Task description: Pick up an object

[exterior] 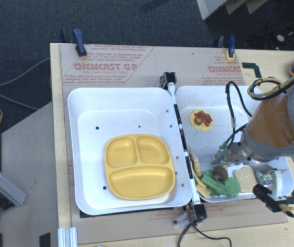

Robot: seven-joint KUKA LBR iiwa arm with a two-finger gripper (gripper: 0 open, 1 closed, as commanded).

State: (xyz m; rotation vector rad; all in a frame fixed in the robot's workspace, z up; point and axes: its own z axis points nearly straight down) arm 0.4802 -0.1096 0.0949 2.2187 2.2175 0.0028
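The right bin [216,98] holds several toy foods. A small round pizza [202,120] lies near its back left. At the front sit a brown lump [220,174], a green leafy piece [223,186], a tan bread slice [245,177] and a yellow piece [202,183] against the left wall. My gripper [223,158] hangs low in this bin, just above and behind the brown lump, under the grey wrist [262,151]. Nothing can be seen held in it.
The left bin [85,107] holds a yellow divided plate [138,166]. A black divider strip [180,133] runs between the bins. The arm's orange band [275,120] covers the right bin's right side. Blue clamps [78,41] grip the board's back edge.
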